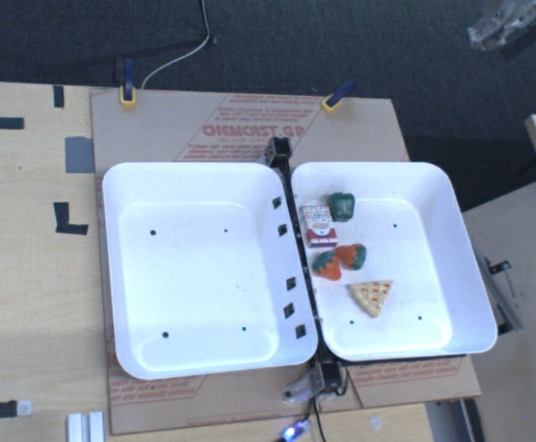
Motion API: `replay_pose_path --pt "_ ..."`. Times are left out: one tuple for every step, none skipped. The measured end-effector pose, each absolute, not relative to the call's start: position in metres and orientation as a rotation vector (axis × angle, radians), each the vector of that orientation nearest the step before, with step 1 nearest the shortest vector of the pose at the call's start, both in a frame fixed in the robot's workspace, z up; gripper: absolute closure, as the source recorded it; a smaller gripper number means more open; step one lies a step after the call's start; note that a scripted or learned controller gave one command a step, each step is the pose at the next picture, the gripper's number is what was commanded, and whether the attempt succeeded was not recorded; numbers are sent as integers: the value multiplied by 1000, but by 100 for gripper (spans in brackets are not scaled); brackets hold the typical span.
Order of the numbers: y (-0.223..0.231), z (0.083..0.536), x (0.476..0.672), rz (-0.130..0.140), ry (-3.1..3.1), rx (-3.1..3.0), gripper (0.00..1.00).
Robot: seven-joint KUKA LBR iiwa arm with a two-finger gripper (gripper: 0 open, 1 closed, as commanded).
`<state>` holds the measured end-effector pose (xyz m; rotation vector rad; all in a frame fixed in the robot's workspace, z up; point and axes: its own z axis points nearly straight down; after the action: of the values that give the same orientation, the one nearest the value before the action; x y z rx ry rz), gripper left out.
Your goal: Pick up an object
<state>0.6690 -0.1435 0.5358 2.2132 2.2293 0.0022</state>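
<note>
White plastic of the right bin [434, 247] holds our candidates near its left wall, a pizza-slice toy [371, 296] closest to the middle, while the gripper [503, 21], far beyond the bin's top-right corner, is too blurred to judge, so we reckon the approach comes next.

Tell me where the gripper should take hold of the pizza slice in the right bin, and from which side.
Probably from straight above, closing across the pizza slice near its wide crust end. It lies flat on the right bin floor, apart from the other toys, so the fingers have room on both sides; the narrow tip offers less to pinch.
</note>
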Motion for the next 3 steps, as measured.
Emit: replay_pose_path --pt "-99 278 667 -14 2233 2227 100" --pt "-69 466 602 20 2217 2206 100" --pt "-29 541 533 10 2225 2211 100"
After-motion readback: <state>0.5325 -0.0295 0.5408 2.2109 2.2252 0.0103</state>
